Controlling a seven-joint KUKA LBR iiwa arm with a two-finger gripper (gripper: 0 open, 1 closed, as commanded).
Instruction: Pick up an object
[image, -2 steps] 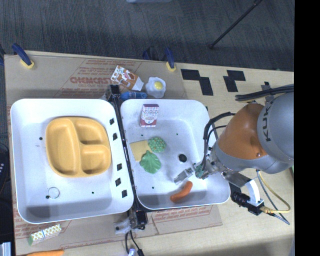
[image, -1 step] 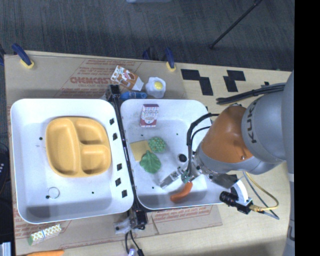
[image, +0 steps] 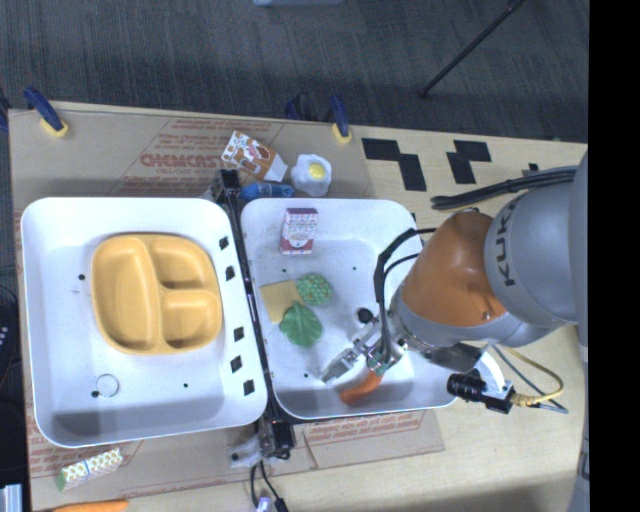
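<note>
- The cardboard sheet (image: 180, 160) under the bins carries red printing; only fragments of large letters show above the left bin, too blurred to read with confidence.
- The left bin (image: 50, 300), smooth white plastic with rounded corners, holds a glossy yellow divided tray (image: 155, 290) with three compartments.
- Just behind the bins lie a small patterned carton (image: 245, 152), a blue item (image: 265, 190) and a yellow-and-white rounded item (image: 313, 173).
- The right bin (image: 400, 220) holds a small red-and-white carton (image: 299, 229) standing near its far wall; its label print is too small to read.
- Mid-bin lie a flat pale-yellow square (image: 279, 297), a bumpy round green piece (image: 314, 289) and a leafy, crinkled green piece (image: 300, 325), the three close together.
- The orange carrot-like piece (image: 362, 386) lies near the bin's front wall, its long axis running roughly left to right, slightly tilted up to the right.
- The gripper (image: 350, 366) sits just above and touching that orange piece; whether the fingers are spread or closed cannot be told.
- The arm's grey housing (image: 530, 260) shows part of the lettering "KU".
</note>
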